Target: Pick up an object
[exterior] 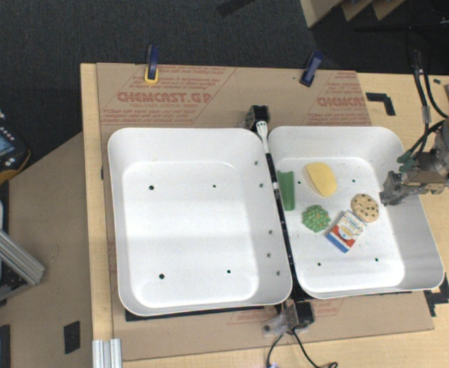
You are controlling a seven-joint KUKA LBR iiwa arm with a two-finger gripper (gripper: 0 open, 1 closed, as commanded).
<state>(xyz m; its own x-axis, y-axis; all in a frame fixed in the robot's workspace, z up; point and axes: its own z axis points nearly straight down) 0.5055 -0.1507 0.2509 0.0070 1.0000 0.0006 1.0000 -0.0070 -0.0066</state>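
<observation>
Over the right rim of the right bin hangs the gripper, reaching in from the edge of the camera view on the end of the grey arm. How its fingers stand I cannot tell from this slant; nothing is seen held between them.

Taking the right bin as the landmark, five small things lie on its floor. Against its left wall is a green block, upright along the divider. Toward the middle of the bin sits a yellow sponge-like lump, and just below that a green, bumpy ball. Nearer the bin's right side lies a round cookie (speckled, probably a toy), just beside the gripper and the closest piece to it. Touching the cookie's lower left edge, or very nearly, is a small red, white and blue packet. Left of this bin, the left bin shares the divider.

As a judgement, the task is at the approach step: no object has been lifted yet. The next move calls for centring over one piece, most likely the cookie, descending straight, and closing without catching the packet alongside it or the bin's sloped wall.
</observation>
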